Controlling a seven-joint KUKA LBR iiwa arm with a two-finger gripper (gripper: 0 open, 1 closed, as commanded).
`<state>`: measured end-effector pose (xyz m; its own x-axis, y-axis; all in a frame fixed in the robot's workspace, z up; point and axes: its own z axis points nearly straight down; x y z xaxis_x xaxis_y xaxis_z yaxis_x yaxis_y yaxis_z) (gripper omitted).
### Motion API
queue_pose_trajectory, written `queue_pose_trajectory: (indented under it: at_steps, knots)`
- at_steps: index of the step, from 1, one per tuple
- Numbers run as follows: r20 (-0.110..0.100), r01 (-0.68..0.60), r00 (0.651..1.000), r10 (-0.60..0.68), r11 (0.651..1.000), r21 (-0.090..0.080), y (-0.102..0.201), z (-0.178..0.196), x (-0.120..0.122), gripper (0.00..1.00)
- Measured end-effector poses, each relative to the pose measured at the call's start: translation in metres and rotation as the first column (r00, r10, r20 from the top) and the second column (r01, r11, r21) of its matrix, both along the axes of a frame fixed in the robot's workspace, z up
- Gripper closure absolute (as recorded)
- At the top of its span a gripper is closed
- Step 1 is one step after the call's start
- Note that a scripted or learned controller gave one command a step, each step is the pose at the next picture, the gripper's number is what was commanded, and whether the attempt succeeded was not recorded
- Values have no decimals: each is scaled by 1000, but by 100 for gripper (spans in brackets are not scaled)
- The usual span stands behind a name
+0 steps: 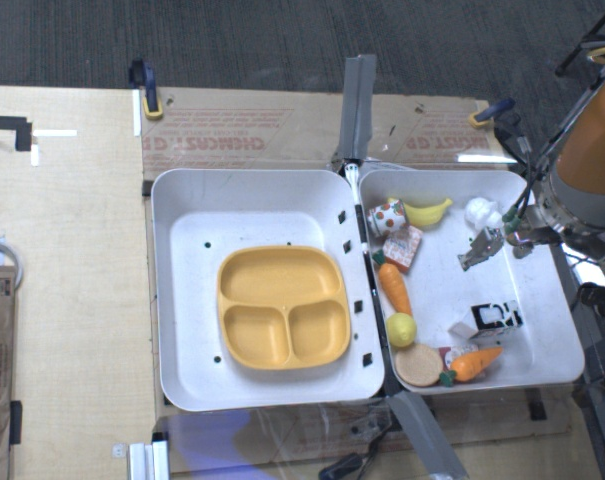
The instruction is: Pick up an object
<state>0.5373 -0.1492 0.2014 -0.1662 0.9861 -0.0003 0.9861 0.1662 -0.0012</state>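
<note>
The right bin (542, 298) holds several small items. A yellow banana (428, 212) lies at the back, next to a spotted ball (386, 215) and a pink packet (403, 247). An orange carrot (394, 288), a yellow lemon (401, 329) and a round tan cookie (419, 365) run along the bin's left side. A second carrot (476, 362) and a black-and-white box (496, 316) sit near the front. A white crumpled object (479, 211) lies at the back right. My gripper (481, 249) hangs low over the bin's right half, just in front of the white object, with nothing visibly in it.
The left bin (182, 268) contains a yellow three-compartment plate (282, 304). A grey divider post (357, 108) rises at the back between the bins. The arm (582, 178) comes in over the right bin's right rim. Cables hang at the far right.
</note>
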Motion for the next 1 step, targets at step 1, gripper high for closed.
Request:
queue_pose_trajectory:
  at_steps: [1]
  knots:
    - [0, -42, 999, 42, 999, 0, 37, 19, 46, 0]
